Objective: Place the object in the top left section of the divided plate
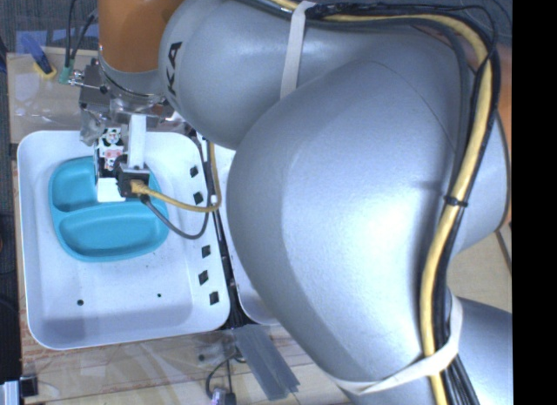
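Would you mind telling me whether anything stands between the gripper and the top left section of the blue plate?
Nothing visible does. The gripper hangs right over the plate at its upper sections, in the left bin. The plate's bare parts show no other thing.

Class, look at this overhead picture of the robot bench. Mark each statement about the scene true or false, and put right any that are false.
1. The divided plate is blue. True.
2. The plate lies in the right bin. False: it lies in the left bin.
3. The arm hides most of the right bin. True.
4. The hand is over the lower edge of the left bin. False: it is over the upper part of the plate.
5. The band above the wrist is green. False: the band is orange.
6. A yellow cable runs along the arm. True.
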You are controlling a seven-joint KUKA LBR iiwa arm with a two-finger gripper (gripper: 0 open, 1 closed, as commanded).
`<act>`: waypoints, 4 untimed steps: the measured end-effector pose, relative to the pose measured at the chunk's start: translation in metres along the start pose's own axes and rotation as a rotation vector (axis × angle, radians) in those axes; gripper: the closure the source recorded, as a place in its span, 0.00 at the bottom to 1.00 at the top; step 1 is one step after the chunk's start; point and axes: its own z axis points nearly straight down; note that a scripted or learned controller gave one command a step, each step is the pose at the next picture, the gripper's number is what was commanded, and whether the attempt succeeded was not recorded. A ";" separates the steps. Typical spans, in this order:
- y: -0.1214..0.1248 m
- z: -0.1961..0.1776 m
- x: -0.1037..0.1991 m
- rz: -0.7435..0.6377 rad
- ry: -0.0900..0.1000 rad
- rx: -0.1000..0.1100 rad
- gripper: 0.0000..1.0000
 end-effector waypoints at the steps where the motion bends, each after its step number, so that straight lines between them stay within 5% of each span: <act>1: 0.000 0.000 0.000 0.000 0.000 -0.001 0.00; 2: 0.000 -0.010 0.000 -0.004 0.000 0.002 1.00; 3: 0.003 0.004 -0.005 -0.219 0.000 -0.002 1.00; 4: -0.045 0.055 -0.083 -0.322 0.000 -0.002 1.00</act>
